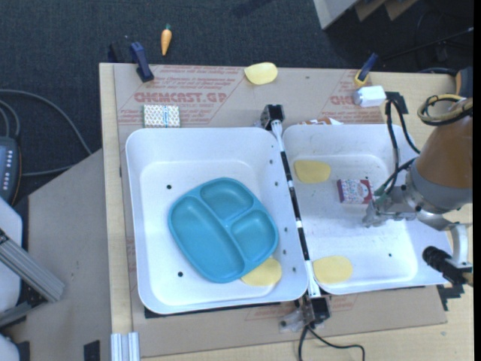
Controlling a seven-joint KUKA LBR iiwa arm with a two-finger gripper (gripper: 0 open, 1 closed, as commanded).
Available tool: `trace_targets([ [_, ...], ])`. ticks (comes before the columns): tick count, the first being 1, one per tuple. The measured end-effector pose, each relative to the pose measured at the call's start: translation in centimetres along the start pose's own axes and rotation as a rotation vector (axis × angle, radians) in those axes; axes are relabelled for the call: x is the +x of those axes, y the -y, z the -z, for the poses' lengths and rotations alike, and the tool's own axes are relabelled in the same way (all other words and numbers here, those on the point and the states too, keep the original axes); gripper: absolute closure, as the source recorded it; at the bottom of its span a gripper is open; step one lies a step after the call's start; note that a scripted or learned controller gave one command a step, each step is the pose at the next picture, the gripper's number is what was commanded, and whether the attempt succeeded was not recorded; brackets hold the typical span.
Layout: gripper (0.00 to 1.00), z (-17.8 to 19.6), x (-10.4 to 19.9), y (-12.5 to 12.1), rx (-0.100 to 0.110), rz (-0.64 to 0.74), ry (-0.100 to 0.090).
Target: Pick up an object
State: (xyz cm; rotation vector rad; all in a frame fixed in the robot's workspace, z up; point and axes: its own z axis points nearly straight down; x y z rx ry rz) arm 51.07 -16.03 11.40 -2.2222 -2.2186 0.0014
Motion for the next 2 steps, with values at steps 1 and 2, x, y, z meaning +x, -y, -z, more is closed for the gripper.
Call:
trace_targets([
  [1,1.0,10.5,-1.7,-2.5,-0.003,0.002,0.002],
  [2,1.0,4.5,-0.6,-4.9,-0.001,0.002,0.0],
])
